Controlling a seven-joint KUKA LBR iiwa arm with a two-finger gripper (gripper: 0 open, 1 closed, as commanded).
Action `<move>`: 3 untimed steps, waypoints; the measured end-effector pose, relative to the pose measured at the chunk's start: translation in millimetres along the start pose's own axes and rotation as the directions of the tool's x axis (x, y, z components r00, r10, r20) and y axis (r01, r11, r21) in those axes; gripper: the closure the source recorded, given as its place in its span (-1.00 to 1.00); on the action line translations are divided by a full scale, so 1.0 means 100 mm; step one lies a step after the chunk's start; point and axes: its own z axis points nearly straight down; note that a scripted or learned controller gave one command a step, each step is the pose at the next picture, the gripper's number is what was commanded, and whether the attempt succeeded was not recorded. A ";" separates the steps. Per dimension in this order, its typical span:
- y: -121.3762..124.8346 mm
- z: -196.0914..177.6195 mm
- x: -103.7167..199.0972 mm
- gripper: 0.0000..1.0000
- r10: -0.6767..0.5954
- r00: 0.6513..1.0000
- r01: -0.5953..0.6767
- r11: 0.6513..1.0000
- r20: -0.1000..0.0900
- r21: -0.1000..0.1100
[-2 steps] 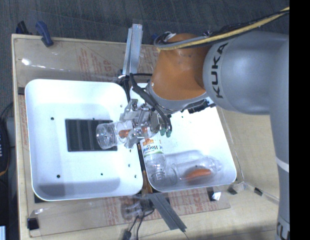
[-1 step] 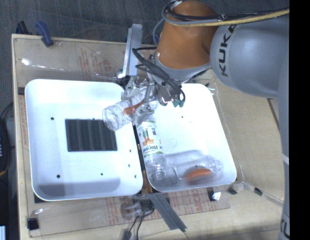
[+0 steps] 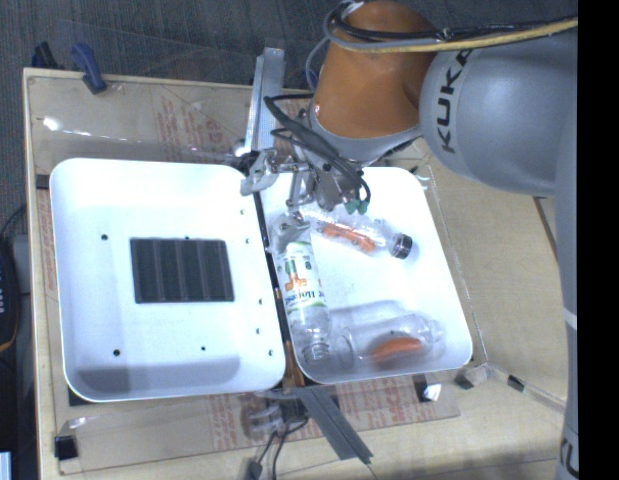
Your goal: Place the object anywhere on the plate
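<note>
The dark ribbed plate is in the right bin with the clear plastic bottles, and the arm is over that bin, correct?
Not quite. The camera view shows the dark ribbed plate in the left bin, alone. The clear plastic bottles do lie in the right bin, and the arm is over it.

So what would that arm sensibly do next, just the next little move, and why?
Probably lower the gripper a little onto the bottle with the dark cap lying just beneath it in the right bin. All three clear bottles lie in that bin, while the dark plate in the left bin has nothing on it, so something has to be picked up first.
</note>
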 end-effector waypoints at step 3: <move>1.20 -1.71 -0.73 -1.00 -0.454 0.891 0.454 0.891 0.002 0.001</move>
